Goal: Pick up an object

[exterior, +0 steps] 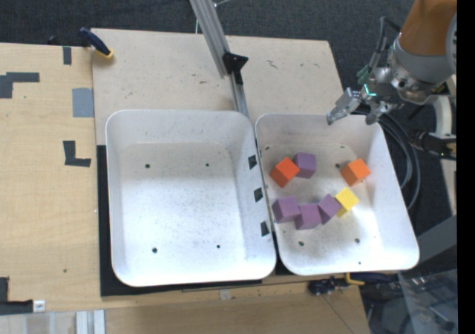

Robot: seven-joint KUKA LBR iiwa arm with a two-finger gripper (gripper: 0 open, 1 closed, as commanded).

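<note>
Gripper [347, 111] sits at the right bin's [386, 243] far rim, can't tell if open or closed; nearest pick is the orange cube [355, 171], inside the bin just toward the camera from it, other cubes further left.

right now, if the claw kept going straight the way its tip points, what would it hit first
The claw points left and slightly down over the right bin's far rim. Going straight on, it would probably meet that bin's bare floor near the far left corner, above the orange cube and purple cube. Depth is unclear from this slant.
</note>
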